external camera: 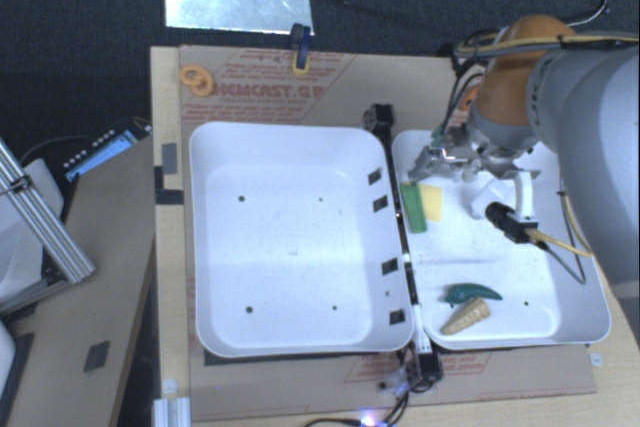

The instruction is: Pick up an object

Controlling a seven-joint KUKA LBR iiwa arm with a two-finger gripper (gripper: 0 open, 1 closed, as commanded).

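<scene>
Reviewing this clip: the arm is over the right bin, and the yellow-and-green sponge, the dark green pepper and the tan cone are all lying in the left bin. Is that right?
Not quite. The camera view shows the sponge, the pepper and the cone all lying in the right bin, not in the left bin. The arm is indeed over the right bin, with its gripper near the sponge.

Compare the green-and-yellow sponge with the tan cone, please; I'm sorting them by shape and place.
The green-and-yellow sponge is flat and rectangular; the tan cone tapers to a point. The sponge lies against the right bin's left wall near the gripper; the cone lies near its front edge. Both are in that bin.
</scene>
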